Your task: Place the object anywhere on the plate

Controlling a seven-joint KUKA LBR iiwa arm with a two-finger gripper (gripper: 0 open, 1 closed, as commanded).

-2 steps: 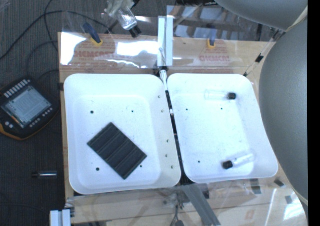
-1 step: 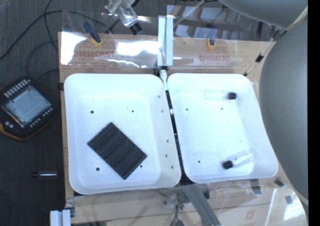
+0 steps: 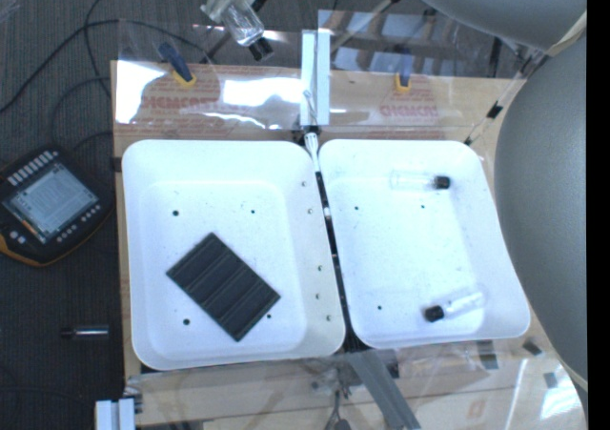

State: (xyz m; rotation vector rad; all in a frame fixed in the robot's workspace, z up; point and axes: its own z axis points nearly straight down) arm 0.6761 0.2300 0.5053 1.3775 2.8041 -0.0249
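Note:
A dark ribbed rectangular plate lies flat and turned at an angle in the left white bin, toward its front. In the right white bin lie two small clear vials with black caps. One vial is near the back, its cap pointing right. The other vial is near the front right corner, its cap pointing left. The grey body of the arm looms over the right edge and top right, above the right bin's rim.
A teach pendant lies on the floor left of the bench. A clear sheet clamped by blue and orange clips runs along the back. A white post stands behind the seam between the bins.

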